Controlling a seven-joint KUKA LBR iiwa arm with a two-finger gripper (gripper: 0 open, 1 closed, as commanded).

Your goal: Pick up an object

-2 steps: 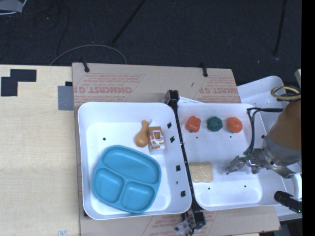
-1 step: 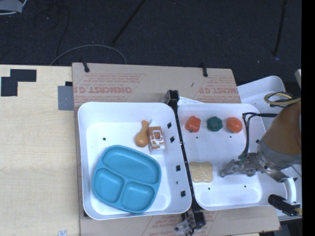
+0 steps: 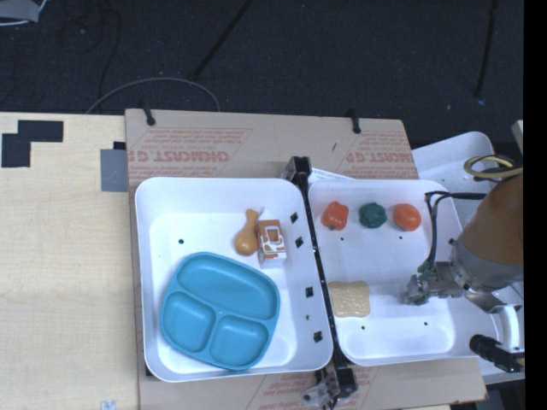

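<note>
Nearest the camera, a blue divided plate [image 3: 220, 311] with three compartments is seen lying in the left bin [image 3: 154, 229], towards its front. Behind the plate, a tan drumstick-shaped piece [image 3: 248, 234] and a small white-and-orange carton [image 3: 272, 242] are found just beside each other; the print on the carton is too small to be read.

In the right bin [image 3: 393, 348], a pale beige flat block [image 3: 349, 298] is placed against the divider [image 3: 312, 254]. Along the far side of that bin, a red-orange pepper-like item [image 3: 334, 216], a dark green round item [image 3: 372, 215] and an orange round item [image 3: 407, 217] are lined up in a row, apart from one another.

The gripper [image 3: 418, 289] is lowered into the right bin near its right wall, well apart from every object; nothing is seen between the fingers, and whether they are spread or closed cannot be told.

Brown cardboard [image 3: 256, 148] is laid on the worktop [image 3: 60, 272] under both bins, and the mirrored red lettering "CHEMCRZT" is printed on it.
</note>
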